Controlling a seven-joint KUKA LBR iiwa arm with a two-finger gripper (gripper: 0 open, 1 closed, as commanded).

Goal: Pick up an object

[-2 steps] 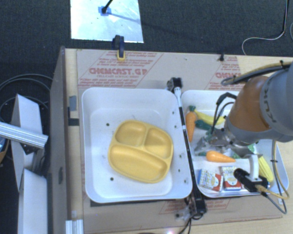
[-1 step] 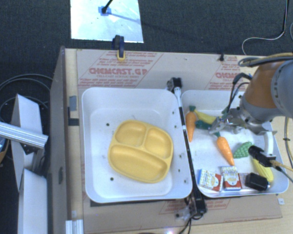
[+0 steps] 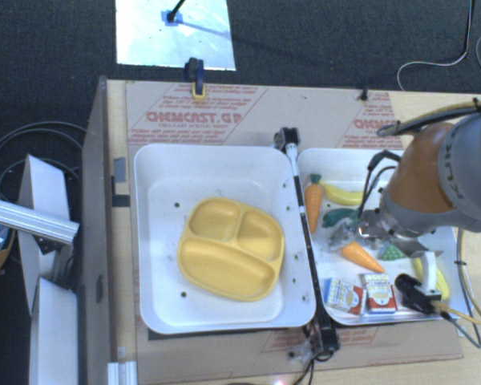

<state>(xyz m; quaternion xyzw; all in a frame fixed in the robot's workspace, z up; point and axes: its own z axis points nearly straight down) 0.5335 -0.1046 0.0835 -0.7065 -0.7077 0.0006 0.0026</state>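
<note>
Gripper (image 3: 346, 235) tips blurred – partly hidden behind arm (image 3: 433, 175), r. bin (image 3: 309, 163)

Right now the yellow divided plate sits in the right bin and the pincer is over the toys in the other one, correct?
Not quite. The camera view shows the yellow divided plate in the left bin, not the right. The pincer is over the toys in the other one, the right bin, near an orange carrot.

"CHEMCAST GP" (red) on bench sheet (image 3: 194, 119)
</note>
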